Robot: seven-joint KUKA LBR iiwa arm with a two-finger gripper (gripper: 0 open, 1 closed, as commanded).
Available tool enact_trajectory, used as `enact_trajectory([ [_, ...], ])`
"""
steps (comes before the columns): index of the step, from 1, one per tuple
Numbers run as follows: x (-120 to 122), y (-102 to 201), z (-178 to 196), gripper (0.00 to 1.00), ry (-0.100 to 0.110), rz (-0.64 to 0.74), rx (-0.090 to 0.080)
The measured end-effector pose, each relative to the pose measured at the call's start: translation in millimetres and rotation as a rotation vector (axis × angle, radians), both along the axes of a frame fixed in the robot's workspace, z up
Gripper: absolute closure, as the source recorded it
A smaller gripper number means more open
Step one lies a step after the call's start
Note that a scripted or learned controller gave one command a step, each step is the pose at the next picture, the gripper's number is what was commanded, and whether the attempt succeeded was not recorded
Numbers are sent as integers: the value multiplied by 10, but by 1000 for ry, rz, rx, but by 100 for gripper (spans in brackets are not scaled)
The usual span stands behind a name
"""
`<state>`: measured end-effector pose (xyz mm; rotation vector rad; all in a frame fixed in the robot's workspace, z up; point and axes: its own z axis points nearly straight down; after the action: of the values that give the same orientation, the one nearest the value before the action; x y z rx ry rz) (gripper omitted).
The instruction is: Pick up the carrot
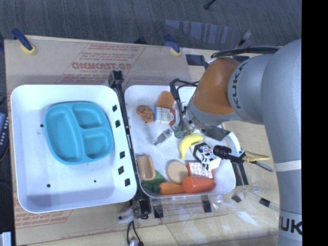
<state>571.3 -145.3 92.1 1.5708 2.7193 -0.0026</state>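
Orange carrot: lies untouched on the floor of the right bin, against its near wall, with a green patch at its left end and a red block-shaped item touching its right end. Task status, as judged: lift not begun; approach, closing and raise all remain.

Claw: metal fingers reach out left from under the orange-banded wrist, low over the middle of the right bin, well apart from the carrot. Fingers appear narrowly parted with nothing between them, though the small view leaves this uncertain.

Right bin, contents:
- yellow banana, just beside the arm's wrist
- small carton with blue and red print, an orange-brown piece behind it
- brown and orange toy, near the far left corner
- tan cup-like item, at the left wall
- round beige disc, just behind the carrot
- black-and-white item, right of the banana
- red-and-white package, over the red block

Left bin, contents:
- light blue divided tray, three compartments, nothing in them visible

Both bins rest side by side on a cardboard-covered desk, blue clamps at its far edge.
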Motion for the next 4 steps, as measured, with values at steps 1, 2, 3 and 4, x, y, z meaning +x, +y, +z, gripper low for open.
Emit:
enact_trajectory([
  [1,215,-684,681,0,-7,26,-5],
  [2,639,-646,985,0,-4,250,-1],
  [3,807,-656,938,0,-3,174,-2],
  [4,274,329,404,0,6,-62,4],
])
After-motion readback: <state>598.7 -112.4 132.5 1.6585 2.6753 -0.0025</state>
